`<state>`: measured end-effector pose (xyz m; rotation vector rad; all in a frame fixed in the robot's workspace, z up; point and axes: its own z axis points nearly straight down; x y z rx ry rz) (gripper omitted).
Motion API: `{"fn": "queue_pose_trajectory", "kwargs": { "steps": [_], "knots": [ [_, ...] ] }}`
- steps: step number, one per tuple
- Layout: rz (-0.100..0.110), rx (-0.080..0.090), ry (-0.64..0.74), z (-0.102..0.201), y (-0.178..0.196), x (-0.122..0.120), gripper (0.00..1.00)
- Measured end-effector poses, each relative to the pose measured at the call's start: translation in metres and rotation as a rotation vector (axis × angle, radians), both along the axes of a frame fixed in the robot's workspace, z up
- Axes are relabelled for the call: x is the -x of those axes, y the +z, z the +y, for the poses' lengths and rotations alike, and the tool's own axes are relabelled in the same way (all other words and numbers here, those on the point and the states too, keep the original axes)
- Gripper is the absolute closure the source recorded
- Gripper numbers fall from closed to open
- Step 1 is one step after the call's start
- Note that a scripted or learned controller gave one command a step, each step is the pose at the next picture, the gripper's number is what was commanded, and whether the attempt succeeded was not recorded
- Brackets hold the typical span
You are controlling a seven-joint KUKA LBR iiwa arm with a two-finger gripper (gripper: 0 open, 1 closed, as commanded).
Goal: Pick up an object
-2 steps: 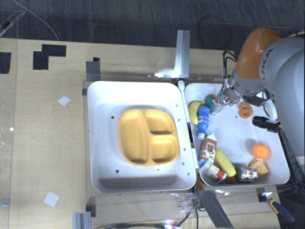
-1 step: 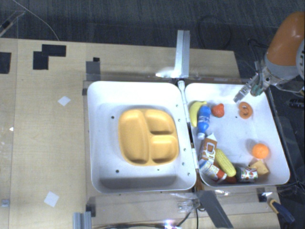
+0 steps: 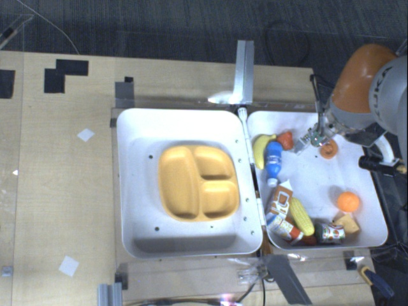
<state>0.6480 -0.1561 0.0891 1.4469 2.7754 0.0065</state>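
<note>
Orange-banded arm enters at upper right; your gripper (image 3: 314, 138) hangs low in the right bin (image 3: 382, 231) beside a small orange piece (image 3: 329, 149) — grip state indeterminate, likely lined up for a grasp.

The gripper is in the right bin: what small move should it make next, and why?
Probably lower straight down. The gripper sits beside a small orange-red object near the right bin's back wall, and nothing shows between its fingers.
</note>
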Motion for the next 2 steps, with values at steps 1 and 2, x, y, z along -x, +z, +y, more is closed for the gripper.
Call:
{"fn": "queue_pose_trajectory", "kwargs": {
  "steps": [1, 2],
  "knots": [
    [0.000, 0.000, 0.104, 0.026, 0.037, -0.019, 0.00],
    [0.003, 0.008, 0.434, -0.050, 0.062, 0.037, 0.00]
  ]
}}
